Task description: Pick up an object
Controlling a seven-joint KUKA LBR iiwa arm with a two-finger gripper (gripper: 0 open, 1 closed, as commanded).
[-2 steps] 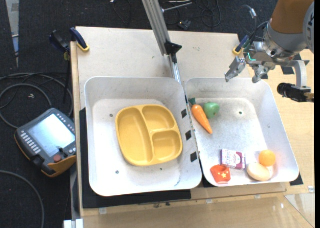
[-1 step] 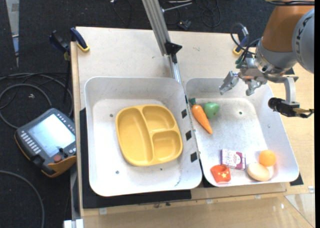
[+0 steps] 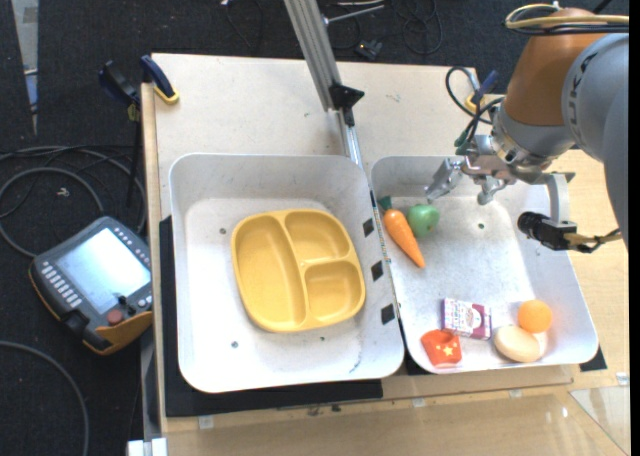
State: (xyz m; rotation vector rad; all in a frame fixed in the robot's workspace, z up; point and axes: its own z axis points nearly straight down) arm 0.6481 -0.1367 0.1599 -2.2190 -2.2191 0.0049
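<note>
- where the right bin (image 3: 565, 274) meets its far-left corner, an orange carrot (image 3: 403, 235) lies slantwise, its top touching a green round fruit (image 3: 424, 217).
- near the front edge sit a red piece (image 3: 441, 347), a pink-and-white carton (image 3: 466, 318), a cream lump (image 3: 518, 344) and an orange ball (image 3: 535, 316).
- the gripper (image 3: 464, 180) hangs just above the green fruit, fingers spread, nothing between them.
- the left bin (image 3: 195, 244) holds a yellow divided tray (image 3: 298, 268).
</note>
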